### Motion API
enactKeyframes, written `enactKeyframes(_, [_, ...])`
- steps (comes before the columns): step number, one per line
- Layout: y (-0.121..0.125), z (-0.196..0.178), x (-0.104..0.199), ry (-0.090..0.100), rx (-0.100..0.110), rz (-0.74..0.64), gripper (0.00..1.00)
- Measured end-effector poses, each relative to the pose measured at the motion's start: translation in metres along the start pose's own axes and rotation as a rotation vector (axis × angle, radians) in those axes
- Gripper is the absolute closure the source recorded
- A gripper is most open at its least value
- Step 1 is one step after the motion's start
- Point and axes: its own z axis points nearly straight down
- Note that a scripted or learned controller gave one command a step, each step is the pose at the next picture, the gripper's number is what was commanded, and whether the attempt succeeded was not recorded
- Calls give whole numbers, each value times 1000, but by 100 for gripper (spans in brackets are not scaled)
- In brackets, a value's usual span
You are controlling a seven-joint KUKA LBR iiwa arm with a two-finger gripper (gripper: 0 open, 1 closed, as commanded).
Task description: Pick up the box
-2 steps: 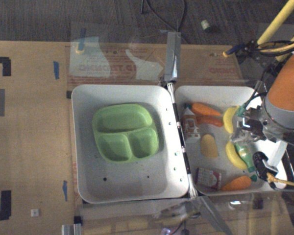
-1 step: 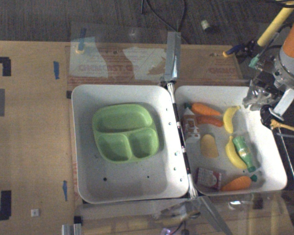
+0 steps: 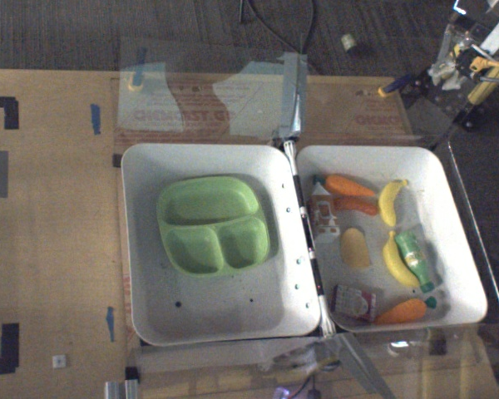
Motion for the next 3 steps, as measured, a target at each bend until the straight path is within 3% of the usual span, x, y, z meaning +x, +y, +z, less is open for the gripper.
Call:
enactKeyframes(1, [-2,-10,5,-1,-1,-9,100])
enactKeyframes(2, [-35,128,13,0,3,-178,100])
enactKeyframes(3, [-32,-14,47,1,0,-59,100])
